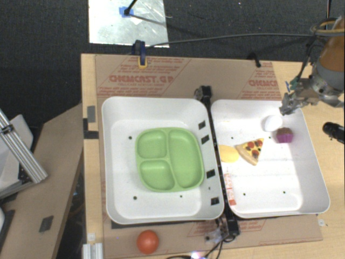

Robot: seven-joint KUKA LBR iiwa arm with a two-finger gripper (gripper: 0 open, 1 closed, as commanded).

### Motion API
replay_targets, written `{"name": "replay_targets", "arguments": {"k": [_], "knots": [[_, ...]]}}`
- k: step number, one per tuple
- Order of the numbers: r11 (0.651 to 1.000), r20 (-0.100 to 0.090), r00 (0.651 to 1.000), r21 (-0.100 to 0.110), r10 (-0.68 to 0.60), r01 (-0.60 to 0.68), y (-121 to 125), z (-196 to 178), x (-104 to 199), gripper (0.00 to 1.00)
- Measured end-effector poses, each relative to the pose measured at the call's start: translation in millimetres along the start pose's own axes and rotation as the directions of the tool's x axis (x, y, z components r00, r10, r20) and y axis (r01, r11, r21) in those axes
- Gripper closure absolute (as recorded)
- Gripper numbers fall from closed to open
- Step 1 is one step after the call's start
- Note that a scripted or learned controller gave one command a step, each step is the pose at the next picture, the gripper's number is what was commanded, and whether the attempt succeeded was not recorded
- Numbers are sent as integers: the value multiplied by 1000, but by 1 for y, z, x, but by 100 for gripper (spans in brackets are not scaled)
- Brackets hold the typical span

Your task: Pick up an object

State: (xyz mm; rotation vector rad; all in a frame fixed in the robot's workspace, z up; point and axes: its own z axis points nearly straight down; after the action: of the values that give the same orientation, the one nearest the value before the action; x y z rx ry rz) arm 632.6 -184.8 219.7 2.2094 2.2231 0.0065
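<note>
At far left we see the left shallow white bin (116, 144), holding a light green three-compartment plastic tray (169, 159). Below it, on the bench, sits an orange-red ball (147, 241). In the right white bin (307, 193) lie a pale yellow flat piece (228, 154), touching a toy pizza slice (252, 150), then a white rounded object (271, 123) and a small purple block (284, 136). The gripper (289, 104) hangs just above the white object; we cannot tell how its jaws stand.
</note>
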Motion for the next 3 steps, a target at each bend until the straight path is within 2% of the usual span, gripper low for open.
{"name": "replay_targets", "arguments": {"k": [1,2,3], "knots": [[1000,1,1000,-1,0,0,-2,-65,-2,100],[1000,-1,1000,4,-1,1,-1,-71,-2,100],[1000,-3,1000,6,-3,3,5,-61,53,100]]}}
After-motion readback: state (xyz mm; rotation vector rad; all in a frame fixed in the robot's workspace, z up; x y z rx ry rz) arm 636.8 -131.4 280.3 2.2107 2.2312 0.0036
